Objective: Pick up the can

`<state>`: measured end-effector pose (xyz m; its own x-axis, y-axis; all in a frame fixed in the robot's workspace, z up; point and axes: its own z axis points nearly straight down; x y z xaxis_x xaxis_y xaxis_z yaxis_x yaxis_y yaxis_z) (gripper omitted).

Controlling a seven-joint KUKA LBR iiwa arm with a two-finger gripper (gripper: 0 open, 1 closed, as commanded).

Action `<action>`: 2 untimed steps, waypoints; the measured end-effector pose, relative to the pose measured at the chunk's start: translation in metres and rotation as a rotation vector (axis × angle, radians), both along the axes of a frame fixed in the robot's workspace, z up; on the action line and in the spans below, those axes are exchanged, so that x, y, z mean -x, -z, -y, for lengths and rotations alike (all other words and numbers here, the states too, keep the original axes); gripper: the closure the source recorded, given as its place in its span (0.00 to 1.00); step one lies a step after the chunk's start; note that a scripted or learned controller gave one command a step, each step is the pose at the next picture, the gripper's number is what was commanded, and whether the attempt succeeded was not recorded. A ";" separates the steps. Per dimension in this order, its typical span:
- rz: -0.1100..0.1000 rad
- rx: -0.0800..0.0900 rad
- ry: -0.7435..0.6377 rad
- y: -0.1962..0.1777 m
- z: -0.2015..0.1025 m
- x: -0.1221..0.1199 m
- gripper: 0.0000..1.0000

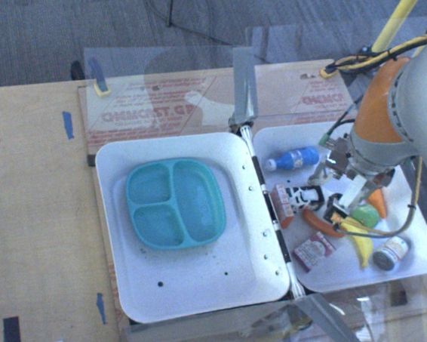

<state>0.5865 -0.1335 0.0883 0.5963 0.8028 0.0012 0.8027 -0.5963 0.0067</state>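
Nearest the camera, the can [393, 252] lies on its side in the right bin's [338, 276] near right corner, pale end turned outward. Nothing is gripping it, and it sits apart from the gripper. Just beside it, to its left, a yellow banana [361, 243] runs toward the bin's middle. Further left is a red-and-white packet [313, 251], tilted on the floor of the bin.

One step back, things get crowded. A red-orange sausage-shaped item [321, 223] slants across the middle, with a green piece [367, 215] and an orange carrot [378, 201] bunched to its right. Along the left wall lies a small red-and-white box [283, 205], and a black-and-white patterned item [305, 195] is next to it.

Over that cluster hangs the gripper [343, 179], low above the middle of the right bin, on the grey arm [390, 121] reaching in from the right. Whether it is apart or closed cannot be told from here, and nothing can be seen held in it.

Further back, a blue bottle [294, 159] rests on its side near the far wall, white cap pointing left.

In the left bin [127, 289], a teal divided plate [177, 203] lies flat, toward the far side.

Beyond both bins is a printed cardboard sheet [161, 107], then grey carpet [47, 32].
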 end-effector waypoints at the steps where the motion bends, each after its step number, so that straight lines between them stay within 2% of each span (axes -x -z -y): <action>1: -0.002 -0.005 -0.031 0.000 0.049 -0.047 0.00; 2: -0.010 -0.005 0.225 -0.011 0.013 -0.004 0.00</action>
